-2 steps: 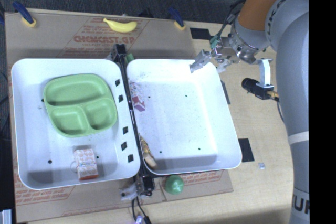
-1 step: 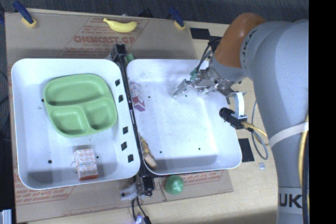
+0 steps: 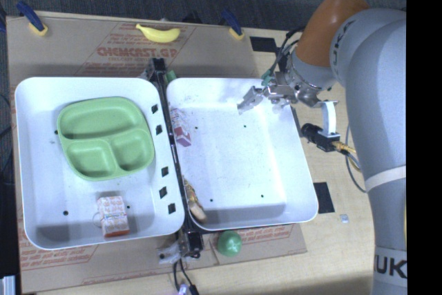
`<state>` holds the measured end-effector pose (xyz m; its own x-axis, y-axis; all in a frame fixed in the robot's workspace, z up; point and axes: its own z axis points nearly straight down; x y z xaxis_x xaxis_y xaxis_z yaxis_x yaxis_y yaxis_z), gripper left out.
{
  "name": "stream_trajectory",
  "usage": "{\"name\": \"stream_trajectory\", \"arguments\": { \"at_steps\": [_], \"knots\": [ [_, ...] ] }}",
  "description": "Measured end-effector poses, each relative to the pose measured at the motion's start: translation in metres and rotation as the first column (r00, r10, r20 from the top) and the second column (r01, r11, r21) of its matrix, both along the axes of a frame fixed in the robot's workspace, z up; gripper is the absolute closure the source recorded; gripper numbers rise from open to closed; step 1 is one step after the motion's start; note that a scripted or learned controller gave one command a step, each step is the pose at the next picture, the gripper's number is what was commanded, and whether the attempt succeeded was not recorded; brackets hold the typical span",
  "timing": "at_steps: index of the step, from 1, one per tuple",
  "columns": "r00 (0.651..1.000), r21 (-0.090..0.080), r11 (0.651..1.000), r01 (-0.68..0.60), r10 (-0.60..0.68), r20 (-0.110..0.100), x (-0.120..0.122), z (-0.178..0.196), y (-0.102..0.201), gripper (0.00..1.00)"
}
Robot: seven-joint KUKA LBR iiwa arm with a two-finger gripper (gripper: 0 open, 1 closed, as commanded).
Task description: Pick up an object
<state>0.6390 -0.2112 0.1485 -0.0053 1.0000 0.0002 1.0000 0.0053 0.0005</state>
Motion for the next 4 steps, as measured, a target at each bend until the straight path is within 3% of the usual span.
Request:
{"name": "stream_trajectory", "arguments": {
  "at_steps": [1, 2, 3, 4],
  "knots": [
    [1.0, 0.0, 1.0, -0.001, 0.001, -0.001, 0.017, -0.017, 0.001, 0.0],
    [1.0, 0.0, 1.0, -0.001, 0.001, -0.004, -0.046, -0.028, 0.0, 0.0],
    [1.0, 0.0, 1.0, 0.001, -0.001, -0.001, -0.032, 0.018, 0.0, 0.0],
    [1.0, 0.0, 1.0, 0.0, 0.0, 0.0, 0.009, 0.046, 0.0, 0.0]
  ]
}}
